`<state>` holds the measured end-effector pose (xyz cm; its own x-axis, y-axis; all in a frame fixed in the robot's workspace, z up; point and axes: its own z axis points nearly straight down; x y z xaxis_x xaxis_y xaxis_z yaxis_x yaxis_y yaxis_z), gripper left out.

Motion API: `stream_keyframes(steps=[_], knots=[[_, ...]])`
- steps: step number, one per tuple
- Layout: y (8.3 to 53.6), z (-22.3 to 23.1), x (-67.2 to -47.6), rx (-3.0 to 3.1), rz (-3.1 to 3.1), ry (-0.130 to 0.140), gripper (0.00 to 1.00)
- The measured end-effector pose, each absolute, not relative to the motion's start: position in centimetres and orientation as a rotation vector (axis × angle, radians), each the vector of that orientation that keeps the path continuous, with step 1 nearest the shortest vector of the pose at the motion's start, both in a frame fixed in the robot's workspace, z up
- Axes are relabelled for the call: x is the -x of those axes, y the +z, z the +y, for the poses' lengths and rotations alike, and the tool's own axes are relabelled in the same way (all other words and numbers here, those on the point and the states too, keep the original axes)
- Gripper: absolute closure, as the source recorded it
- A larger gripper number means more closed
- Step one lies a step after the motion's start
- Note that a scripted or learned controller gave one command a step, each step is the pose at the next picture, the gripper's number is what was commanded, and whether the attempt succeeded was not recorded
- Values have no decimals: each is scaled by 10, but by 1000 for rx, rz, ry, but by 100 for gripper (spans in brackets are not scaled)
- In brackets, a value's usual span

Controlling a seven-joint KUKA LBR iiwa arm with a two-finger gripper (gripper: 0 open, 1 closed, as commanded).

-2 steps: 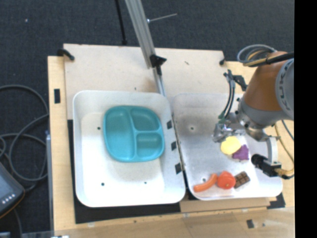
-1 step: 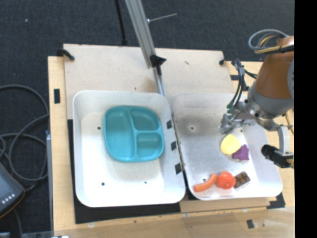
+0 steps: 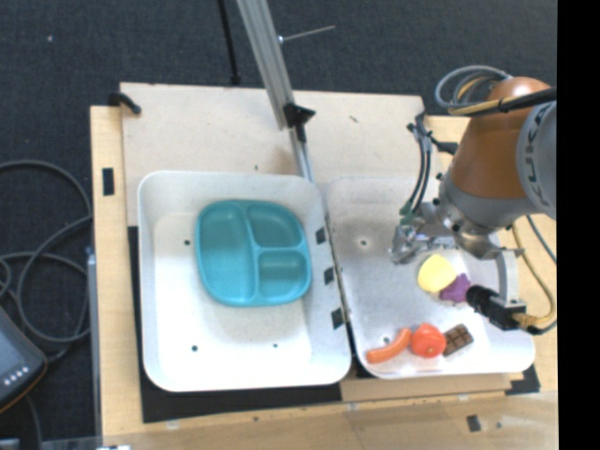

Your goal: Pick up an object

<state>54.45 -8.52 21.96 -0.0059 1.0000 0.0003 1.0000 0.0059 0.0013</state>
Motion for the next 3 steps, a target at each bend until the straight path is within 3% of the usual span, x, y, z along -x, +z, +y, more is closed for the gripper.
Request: stream_keyframes(steps=[3], knots=[[226,66,-534,-2213,2230,3,100]])
